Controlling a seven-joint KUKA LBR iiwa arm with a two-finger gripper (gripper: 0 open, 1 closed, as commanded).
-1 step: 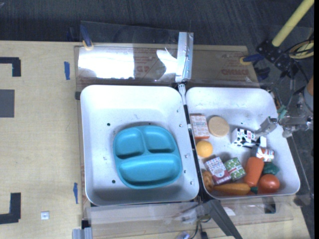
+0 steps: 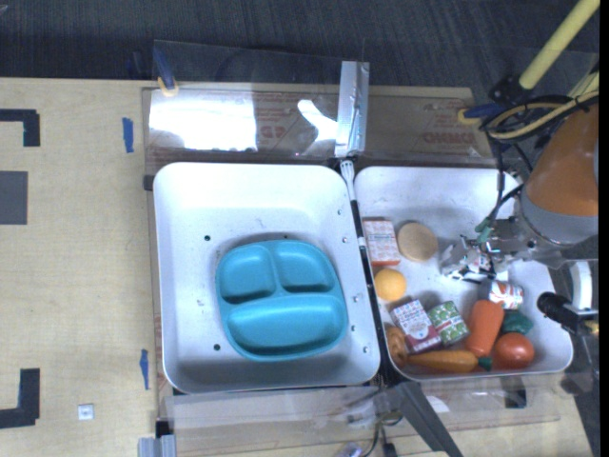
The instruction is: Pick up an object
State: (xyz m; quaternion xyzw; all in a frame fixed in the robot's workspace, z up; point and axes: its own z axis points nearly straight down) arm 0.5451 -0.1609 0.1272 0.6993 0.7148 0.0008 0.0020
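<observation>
Object choices all lie in the right bin (image 2: 419,184), crowded toward its near side: a round tan biscuit-like piece (image 2: 417,241), a small red-and-white carton (image 2: 381,241) just beside it against the divider, an orange ball (image 2: 389,285) below that, two small printed boxes (image 2: 430,320), a toy carrot (image 2: 484,325), a tomato (image 2: 514,350) and a long orange piece (image 2: 441,360) along the front wall. The left bin (image 2: 190,208) bears a blue divided tray (image 2: 281,298), probably there as somewhere to set things down. The arm (image 2: 568,174) comes in from the right, and its gripper (image 2: 476,257) sits low over the right bin, between the tan piece and the carrot, near both, with no item visibly caught in it. Whether the jaws are open or closed I cannot tell; the metal parts blur together with cable clutter. Judging by that position, the pick is not yet made. The pile is tight, so neighbours may be nudged or a grip may slip off a rounded toy.
</observation>
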